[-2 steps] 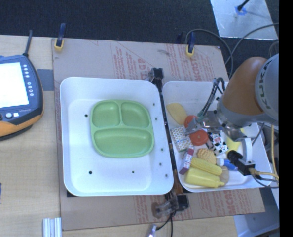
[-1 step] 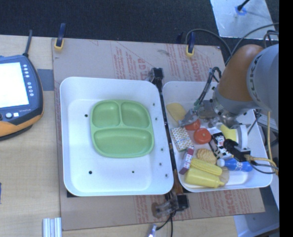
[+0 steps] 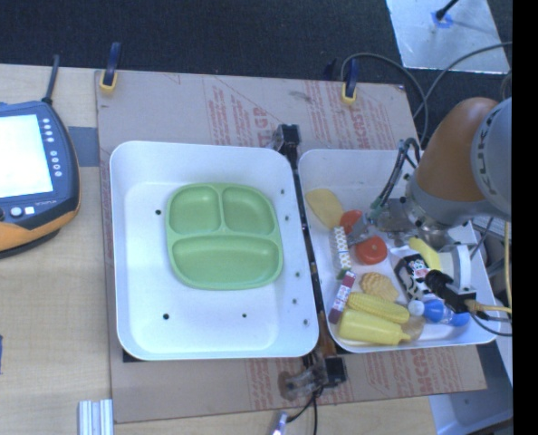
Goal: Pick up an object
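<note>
The right bin holds several small toys. Among them are a yellow lemon-like piece, a red tomato, a small red piece, a round cracker, two corn cobs, a black-and-white figure and a yellow banana. My gripper hangs low over the middle of this bin, just above the tomato and to the right of the small red piece. The grey wrist and the orange band cover the bin's right part.
The left bin bears a green divided plate. A marker and a dark red stick lie along the right bin's left wall. A blue piece sits near its front right. A tablet rests at the far left.
</note>
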Robot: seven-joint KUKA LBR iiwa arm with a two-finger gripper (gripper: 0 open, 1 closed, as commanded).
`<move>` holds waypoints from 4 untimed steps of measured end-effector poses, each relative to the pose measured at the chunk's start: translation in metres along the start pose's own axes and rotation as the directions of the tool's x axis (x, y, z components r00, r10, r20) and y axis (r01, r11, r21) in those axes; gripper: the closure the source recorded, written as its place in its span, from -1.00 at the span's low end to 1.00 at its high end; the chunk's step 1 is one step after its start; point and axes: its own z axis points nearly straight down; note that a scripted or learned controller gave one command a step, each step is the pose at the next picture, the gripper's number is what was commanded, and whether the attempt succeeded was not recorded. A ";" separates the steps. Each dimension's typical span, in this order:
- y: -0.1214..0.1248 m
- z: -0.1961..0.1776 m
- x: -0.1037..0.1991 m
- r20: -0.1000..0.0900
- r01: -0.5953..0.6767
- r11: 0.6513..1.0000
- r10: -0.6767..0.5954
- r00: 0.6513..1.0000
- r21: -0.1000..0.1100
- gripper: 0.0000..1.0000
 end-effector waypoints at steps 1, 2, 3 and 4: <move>0.052 0.002 0.014 -0.004 -0.001 1.000 0.001 1.000 0.005 -1.00; 0.007 0.003 0.007 -0.002 0.001 1.000 -0.001 1.000 0.008 -1.00; 0.032 0.002 0.006 -0.004 -0.001 1.000 0.001 1.000 0.006 -1.00; 0.024 0.003 -0.002 -0.004 -0.002 1.000 0.002 1.000 0.009 -1.00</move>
